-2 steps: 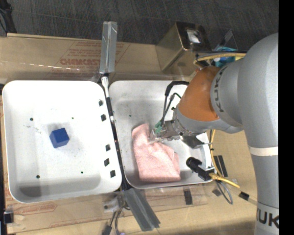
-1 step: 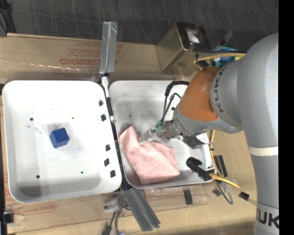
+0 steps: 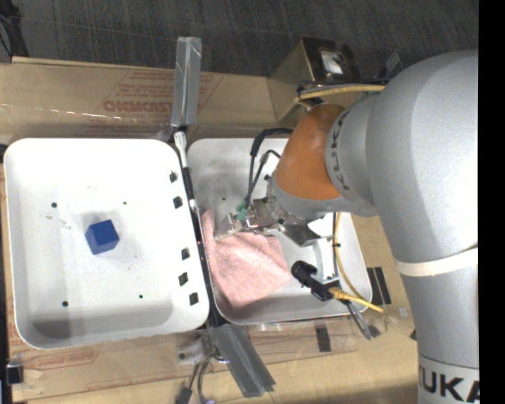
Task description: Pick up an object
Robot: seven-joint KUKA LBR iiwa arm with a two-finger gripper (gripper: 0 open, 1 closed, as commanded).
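One pink cloth point(image 3: 246, 263) lies crumpled in the right bin point(image 3: 215, 162), not yet lifted. The claw point(image 3: 246, 217) sits at the cloth's upper edge; its opening cannot be determined, and no grasp is confirmed. One blue cube point(image 3: 102, 236) rests in the left bin point(image 3: 34, 162). Two bins total.

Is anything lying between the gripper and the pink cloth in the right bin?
Nothing visible does. The gripper is low in the right bin, right at the top edge of the pink cloth. The blue cube lies apart in the left bin.
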